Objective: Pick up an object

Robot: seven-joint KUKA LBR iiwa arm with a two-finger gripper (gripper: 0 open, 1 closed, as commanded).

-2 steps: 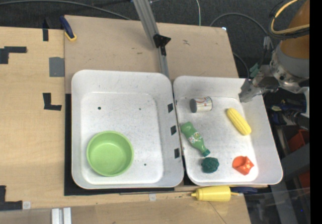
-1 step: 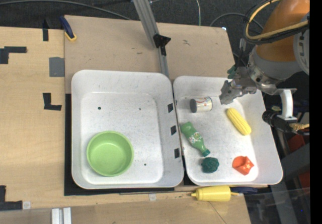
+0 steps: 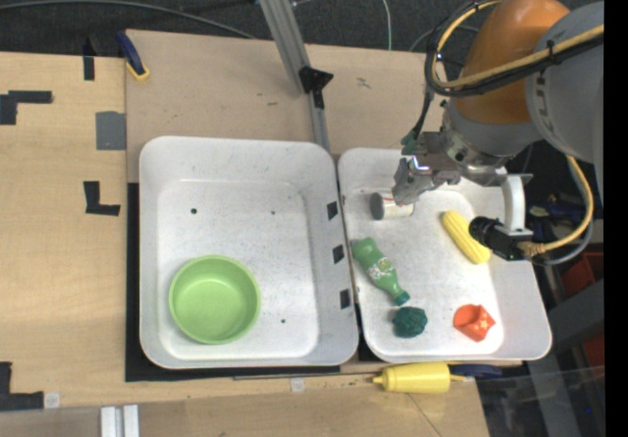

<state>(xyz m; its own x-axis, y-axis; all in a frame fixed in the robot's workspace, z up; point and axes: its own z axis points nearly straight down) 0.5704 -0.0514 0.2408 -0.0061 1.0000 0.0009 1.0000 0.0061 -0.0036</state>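
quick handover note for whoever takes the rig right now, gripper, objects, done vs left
Gripper: low over the back of the right bin, at a small white and grey cylinder; grasp not confirmed.
Right bin also holds a corn cob, green bottle, dark green lump and red piece.
Left bin: green bowl.
Yellow bottle lies on the bench in front of the bins.
Done: nothing lifted. Left: grasp and lift one object.

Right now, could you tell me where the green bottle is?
The green bottle lies in the right bin, near its left wall, just above the dark green lump.
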